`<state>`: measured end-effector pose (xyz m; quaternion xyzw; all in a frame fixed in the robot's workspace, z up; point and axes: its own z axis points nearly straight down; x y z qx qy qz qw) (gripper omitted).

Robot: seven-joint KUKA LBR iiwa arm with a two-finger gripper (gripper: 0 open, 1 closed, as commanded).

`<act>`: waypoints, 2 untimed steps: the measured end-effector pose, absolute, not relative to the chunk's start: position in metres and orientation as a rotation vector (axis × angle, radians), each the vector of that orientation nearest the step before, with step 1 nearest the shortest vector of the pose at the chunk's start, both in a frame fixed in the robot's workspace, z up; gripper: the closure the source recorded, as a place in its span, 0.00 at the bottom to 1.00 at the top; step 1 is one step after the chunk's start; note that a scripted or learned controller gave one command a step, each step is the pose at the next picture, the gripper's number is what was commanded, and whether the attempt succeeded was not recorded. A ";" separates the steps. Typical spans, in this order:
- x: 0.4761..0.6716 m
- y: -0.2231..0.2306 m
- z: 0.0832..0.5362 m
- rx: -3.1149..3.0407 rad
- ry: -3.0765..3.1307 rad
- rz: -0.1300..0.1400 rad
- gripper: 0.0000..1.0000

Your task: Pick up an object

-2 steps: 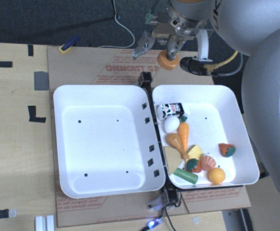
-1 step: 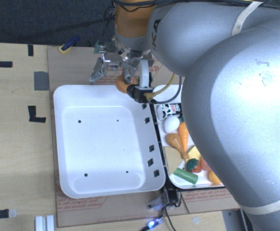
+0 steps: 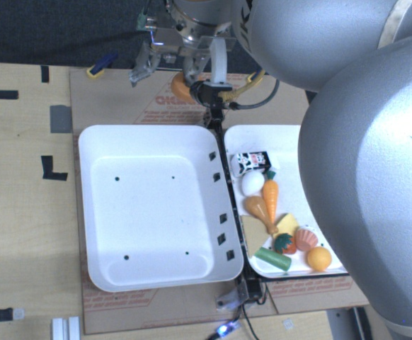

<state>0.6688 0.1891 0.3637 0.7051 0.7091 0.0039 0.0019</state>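
My gripper (image 3: pixel 181 68) hangs high over the cardboard behind the two bins, near the top of the camera view. A small orange thing (image 3: pixel 180 88) shows right under it, partly hidden by the gripper's body; whether it is gripped I cannot make out. The right bin (image 3: pixel 285 134) holds several items: a black-and-white carton (image 3: pixel 252 161), a white egg (image 3: pixel 252 183), a carrot (image 3: pixel 270 191), a tan squash (image 3: pixel 260 209), a yellow wedge (image 3: pixel 288 224), a red-and-green piece (image 3: pixel 284 244), a peach shell (image 3: pixel 306 239), an orange ball (image 3: pixel 319 258) and a green stick (image 3: pixel 273 259).
The left bin (image 3: pixel 93 190) stands beside the right one, sharing a black-clipped divider (image 3: pixel 224 190). The big grey arm (image 3: pixel 362 154) covers the right side of the right bin. A blue-and-yellow tool (image 3: pixel 103 64) lies on the bench at the back left.
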 end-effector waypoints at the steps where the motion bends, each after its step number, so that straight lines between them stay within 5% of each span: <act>1: 0.668 0.205 0.499 2.211 2.222 0.020 1.00; 2: 0.651 0.235 0.537 2.215 2.226 0.004 1.00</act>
